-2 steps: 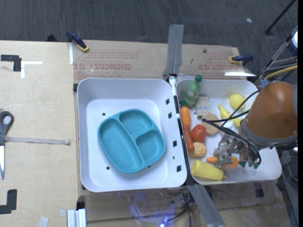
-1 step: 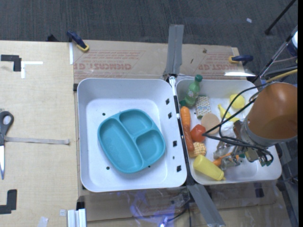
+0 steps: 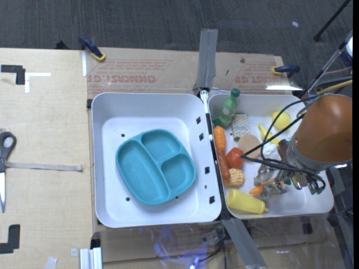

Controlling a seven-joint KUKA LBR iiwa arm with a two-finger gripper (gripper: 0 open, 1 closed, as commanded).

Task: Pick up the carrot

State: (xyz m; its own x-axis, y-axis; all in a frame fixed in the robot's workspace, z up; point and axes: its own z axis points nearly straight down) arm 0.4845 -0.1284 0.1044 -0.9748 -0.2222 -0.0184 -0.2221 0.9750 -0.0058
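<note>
The yellow bottle [image 3: 245,202] lies on its side at the near edge of the right bin [image 3: 314,207], the item closest to the camera. Just beyond it, the gripper [image 3: 273,185] is down low in the bin's near half, its metal tip among cables and a small orange piece [image 3: 256,190]. I cannot tell whether its fingers are parted or closed, nor whether they have hold of anything. The arm [image 3: 327,129] comes in from the right and bends down over the bin, its orange band bulking over the right half and hiding what lies beneath.

To the left of the tip sit one corn cob [image 3: 236,177] and one tomato [image 3: 234,158]. The carrot [image 3: 220,140] lies lengthwise against the bin's left wall, just beyond the tomato and well apart from the gripper. A tan round piece [image 3: 249,145] is beside the tomato, a yellow fruit [image 3: 280,120] farther back, and one green bottle [image 3: 228,107] stands at the far left corner.

The left bin [image 3: 106,167] holds one blue tray [image 3: 156,166] with three compartments.

On the bench to the left lie scissors [image 3: 4,150]. Two blue clamps [image 3: 92,48] sit at the far edge.
</note>
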